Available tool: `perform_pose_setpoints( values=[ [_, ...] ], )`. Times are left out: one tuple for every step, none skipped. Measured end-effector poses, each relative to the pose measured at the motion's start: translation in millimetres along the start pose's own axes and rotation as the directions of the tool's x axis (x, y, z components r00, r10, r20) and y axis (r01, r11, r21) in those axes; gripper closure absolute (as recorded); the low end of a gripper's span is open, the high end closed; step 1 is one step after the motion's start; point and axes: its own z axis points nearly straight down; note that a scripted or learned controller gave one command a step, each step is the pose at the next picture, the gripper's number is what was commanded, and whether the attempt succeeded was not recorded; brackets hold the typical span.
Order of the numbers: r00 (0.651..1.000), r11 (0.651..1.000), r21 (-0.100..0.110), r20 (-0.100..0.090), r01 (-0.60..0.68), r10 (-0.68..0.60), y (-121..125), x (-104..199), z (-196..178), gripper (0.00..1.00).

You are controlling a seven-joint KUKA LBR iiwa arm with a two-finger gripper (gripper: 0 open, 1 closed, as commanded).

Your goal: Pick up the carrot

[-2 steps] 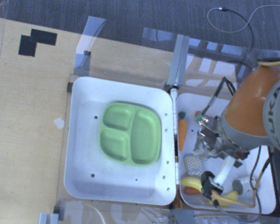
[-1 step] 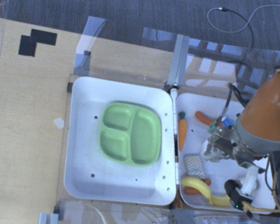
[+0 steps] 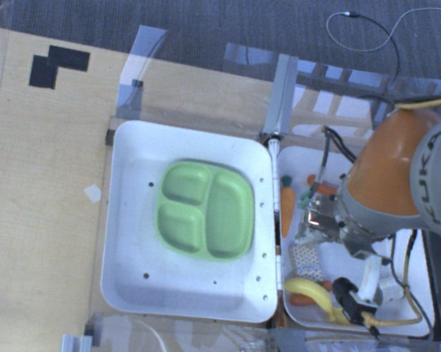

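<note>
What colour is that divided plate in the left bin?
Light green plate, clearest in the camera view.

2 bins [image 3: 120, 279], 1 plate [image 3: 204, 209], 1 carrot [image 3: 286, 210], 1 banana [image 3: 312, 291].

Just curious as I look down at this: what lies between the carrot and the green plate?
In the camera view, the raised rims where the two white bins meet separate the carrot from the green plate, plus bare white bin floor.

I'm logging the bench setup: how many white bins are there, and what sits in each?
2. The left bin holds a green divided plate. The right bin holds the carrot and a banana; the arm may hide more.
</note>
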Motion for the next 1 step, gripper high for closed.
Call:
perform_pose_setpoints(
  values=[
    [0.996, 0.996, -0.001, 0.001, -0.084, 0.084, 75.8, -23.5, 20.7, 1.0]
  ],
)
